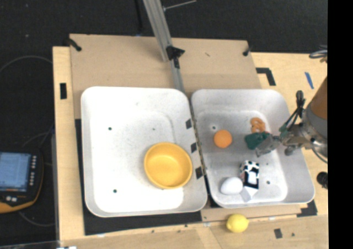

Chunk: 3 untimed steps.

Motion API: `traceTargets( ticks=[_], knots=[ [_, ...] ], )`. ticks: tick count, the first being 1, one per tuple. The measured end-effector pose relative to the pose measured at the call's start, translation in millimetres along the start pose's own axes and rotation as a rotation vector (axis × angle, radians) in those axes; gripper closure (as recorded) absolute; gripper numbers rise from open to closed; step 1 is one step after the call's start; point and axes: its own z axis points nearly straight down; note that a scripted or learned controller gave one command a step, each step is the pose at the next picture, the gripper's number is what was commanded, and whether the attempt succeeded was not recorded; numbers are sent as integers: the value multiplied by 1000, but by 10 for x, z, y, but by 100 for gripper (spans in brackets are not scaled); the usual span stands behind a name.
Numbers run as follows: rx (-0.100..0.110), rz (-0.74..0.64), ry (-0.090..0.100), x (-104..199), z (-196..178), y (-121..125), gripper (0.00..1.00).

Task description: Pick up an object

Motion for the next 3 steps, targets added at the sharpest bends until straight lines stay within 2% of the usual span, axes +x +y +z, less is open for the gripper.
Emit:
traceTargets(
  ticks=[1, 2, 3],
  knots=[
    [-4, 0, 0, -29, 558, -29, 0],
    [-12, -2, 0, -35, 716, 14, 0],
    [-23, 2, -4, -57, 580, 44, 100]
  ],
)
